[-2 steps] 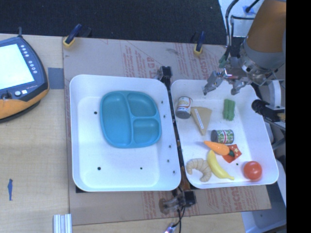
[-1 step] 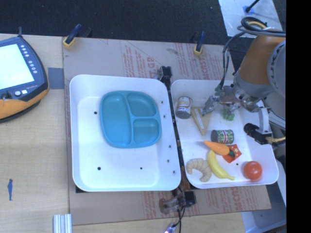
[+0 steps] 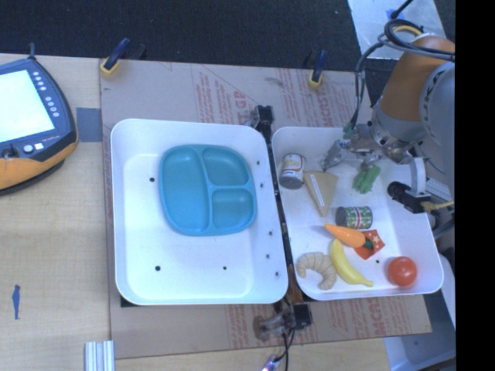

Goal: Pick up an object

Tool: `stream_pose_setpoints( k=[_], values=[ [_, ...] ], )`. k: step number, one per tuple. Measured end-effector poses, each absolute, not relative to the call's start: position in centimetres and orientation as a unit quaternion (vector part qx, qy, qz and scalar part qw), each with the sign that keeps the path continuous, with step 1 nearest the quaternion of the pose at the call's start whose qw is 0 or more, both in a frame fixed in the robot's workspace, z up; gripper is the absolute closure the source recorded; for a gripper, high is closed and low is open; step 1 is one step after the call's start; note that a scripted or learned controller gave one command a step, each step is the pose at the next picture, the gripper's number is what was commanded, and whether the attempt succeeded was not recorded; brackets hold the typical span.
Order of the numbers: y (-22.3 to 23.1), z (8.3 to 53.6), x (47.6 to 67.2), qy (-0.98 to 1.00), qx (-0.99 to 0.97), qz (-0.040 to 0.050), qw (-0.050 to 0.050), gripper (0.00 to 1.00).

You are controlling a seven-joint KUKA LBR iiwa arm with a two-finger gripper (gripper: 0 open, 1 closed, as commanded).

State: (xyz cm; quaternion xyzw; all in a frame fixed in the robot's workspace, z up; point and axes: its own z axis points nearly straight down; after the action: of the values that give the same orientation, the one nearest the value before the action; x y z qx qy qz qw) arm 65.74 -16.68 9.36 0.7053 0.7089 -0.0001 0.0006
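Note:
My gripper (image 3: pixel 353 154) hangs over the back of the right bin (image 3: pixel 424 284), open, with nothing between its fingers. Just below its right finger lies a green object (image 3: pixel 366 178). A beige wedge (image 3: pixel 321 190) lies below its left finger, and a silver can (image 3: pixel 291 170) stands further left. Nearer the front are a small dark can on its side (image 3: pixel 354 217), a carrot (image 3: pixel 346 235), a small red piece (image 3: pixel 373 243), a banana (image 3: pixel 349 266), a croissant (image 3: pixel 315 268) and a red tomato (image 3: pixel 401 271).
The left bin (image 3: pixel 135 277) holds a blue divided plate (image 3: pixel 207 188). A tablet in an orange case (image 3: pixel 31 122) lies at the far left of the bench. Clamps (image 3: pixel 114 57) hold the cardboard at the back edge. The arm's black attachment (image 3: pixel 410 195) overhangs the right bin's right side.

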Motion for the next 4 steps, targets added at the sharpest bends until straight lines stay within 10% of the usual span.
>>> stream_pose_setpoints(
  k=[3,4],
  values=[
    [-11.2,9.2,61.2,0.708,0.706,-0.0033,0.001,0.0],
    [-13.9,9.2,65.1,0.708,0.706,-0.0011,-0.001,0.0]
  ],
)
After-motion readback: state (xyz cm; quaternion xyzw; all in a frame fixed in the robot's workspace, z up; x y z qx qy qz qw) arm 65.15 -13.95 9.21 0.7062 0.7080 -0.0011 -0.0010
